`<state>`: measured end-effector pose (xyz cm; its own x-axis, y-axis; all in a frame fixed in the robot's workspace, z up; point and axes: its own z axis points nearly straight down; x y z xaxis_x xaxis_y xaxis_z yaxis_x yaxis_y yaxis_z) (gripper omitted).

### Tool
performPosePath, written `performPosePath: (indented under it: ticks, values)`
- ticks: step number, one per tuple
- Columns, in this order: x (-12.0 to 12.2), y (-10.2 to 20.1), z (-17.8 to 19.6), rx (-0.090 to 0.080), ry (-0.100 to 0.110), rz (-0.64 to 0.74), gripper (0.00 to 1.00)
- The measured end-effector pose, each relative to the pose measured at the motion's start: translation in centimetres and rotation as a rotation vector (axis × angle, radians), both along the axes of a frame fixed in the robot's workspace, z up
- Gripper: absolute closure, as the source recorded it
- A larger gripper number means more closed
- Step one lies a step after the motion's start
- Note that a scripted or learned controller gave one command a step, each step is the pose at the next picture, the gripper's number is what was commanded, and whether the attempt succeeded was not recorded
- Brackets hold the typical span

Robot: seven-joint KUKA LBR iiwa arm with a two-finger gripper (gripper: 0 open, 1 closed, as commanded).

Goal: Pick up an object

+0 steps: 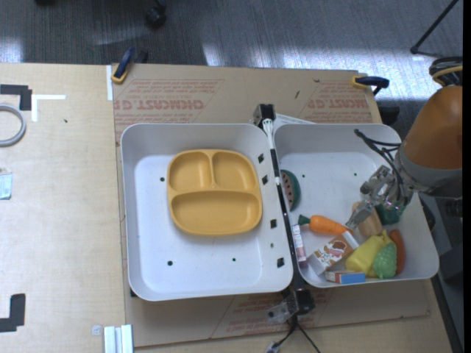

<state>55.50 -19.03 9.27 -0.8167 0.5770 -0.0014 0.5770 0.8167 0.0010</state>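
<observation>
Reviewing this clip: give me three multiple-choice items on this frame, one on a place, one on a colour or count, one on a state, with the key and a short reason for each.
1. Where does the yellow divided plate lie?
A. In the left bin
B. In the right bin
C. On the cardboard outside both bins

2. How many compartments does the plate have?
A. Two
B. Three
C. Four

3. How does the toy carrot lie?
A. Standing upright against the bin wall
B. Flat on the right bin's floor, beside the other toys
C. On the plate

Key:
1 A: the plate sits in the middle of the left bin.
2 B: two small sections sit above one long section.
3 B: the carrot rests on its side near the toy pile in the right bin's lower corner, with the gripper above that pile.
</observation>
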Motion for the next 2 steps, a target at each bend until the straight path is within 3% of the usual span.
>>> performPosePath:
  ticks: [1, 2]
  values:
    - [0.2, 0.0, 1.1, 0.0, -0.005, -0.002, 1.0]
    - [0.5, 4.9, 13.1, -0.001, -0.003, 0.083, 1.0]
